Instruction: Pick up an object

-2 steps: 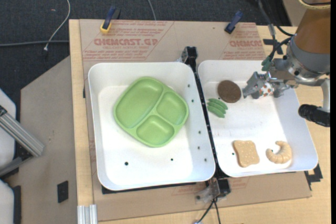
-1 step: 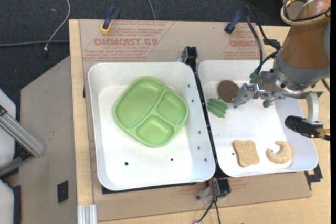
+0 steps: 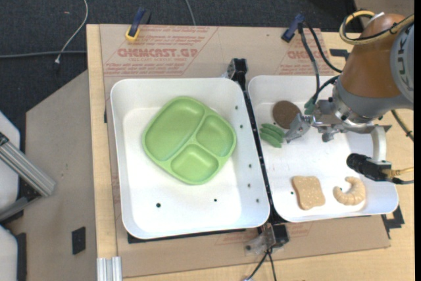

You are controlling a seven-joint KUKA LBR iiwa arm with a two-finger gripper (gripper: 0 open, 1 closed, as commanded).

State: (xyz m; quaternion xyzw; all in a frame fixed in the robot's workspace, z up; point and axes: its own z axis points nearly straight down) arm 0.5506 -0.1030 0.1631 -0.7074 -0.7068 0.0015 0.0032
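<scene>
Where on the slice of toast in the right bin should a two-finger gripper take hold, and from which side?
A judgement: come straight down on the toast, fingers closing across its two long straight edges near the middle. It lies flat on the right bin floor, apart from the croissant, so both edges are free, and its flatness leaves nothing to grip from the side.

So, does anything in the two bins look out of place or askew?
Only the green plate: it lies turned at an angle to the left bin. In the right bin the items lie apart, none spilled or visibly damaged.
</scene>
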